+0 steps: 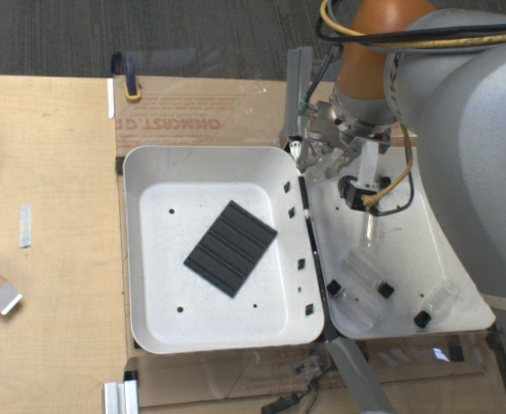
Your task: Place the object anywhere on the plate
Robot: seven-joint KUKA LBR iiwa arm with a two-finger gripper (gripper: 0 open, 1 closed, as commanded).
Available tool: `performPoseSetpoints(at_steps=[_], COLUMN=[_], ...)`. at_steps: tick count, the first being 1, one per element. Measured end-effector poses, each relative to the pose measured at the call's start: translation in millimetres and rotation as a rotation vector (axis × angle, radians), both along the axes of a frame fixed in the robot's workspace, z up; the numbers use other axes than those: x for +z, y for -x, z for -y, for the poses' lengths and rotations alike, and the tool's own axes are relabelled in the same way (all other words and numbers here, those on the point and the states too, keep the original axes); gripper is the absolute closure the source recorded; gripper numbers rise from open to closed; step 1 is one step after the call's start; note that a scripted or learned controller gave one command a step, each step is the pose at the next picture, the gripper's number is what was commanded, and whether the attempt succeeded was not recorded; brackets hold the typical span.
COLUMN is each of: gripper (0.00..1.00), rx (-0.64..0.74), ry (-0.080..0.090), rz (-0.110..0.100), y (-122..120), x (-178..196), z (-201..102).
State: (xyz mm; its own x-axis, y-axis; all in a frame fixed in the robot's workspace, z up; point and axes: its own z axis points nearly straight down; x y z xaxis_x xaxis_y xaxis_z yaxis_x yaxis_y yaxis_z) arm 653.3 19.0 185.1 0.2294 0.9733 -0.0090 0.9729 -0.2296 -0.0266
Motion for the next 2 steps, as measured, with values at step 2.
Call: performPoseSetpoints(at_steps=[2], gripper=[1.00], rx=[0.217], ry=[-0.002], rz=[0.020], y=[80.1], x=[100.0], z=[4.9])
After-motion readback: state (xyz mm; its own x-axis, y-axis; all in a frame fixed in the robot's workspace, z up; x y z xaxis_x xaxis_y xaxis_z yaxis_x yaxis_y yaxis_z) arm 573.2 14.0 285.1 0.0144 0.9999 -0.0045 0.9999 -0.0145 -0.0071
